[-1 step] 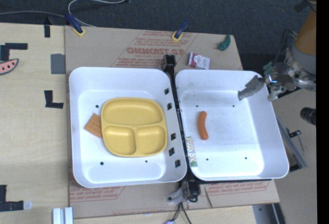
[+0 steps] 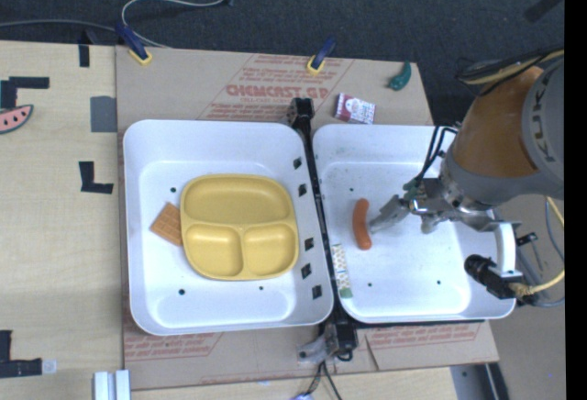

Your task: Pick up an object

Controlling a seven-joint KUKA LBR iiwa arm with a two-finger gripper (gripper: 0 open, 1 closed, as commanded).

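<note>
The sausage (image 2: 362, 223) lies upright in the frame on the floor of the right bin (image 2: 404, 293), left of centre. Just to its right the gripper (image 2: 385, 216) points at it, fingers slightly apart with nothing between them. The left bin (image 2: 147, 297) holds a yellow tray (image 2: 240, 226) over a cracker (image 2: 168, 224).

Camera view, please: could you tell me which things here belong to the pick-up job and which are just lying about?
Belonging to the job:
- gripper, low in the right bin
- sausage, lying beside its tip

Just lying about:
- yellow divided plate in the left bin
- brown cracker tucked at the plate's left edge
- small packet on the cardboard
</note>
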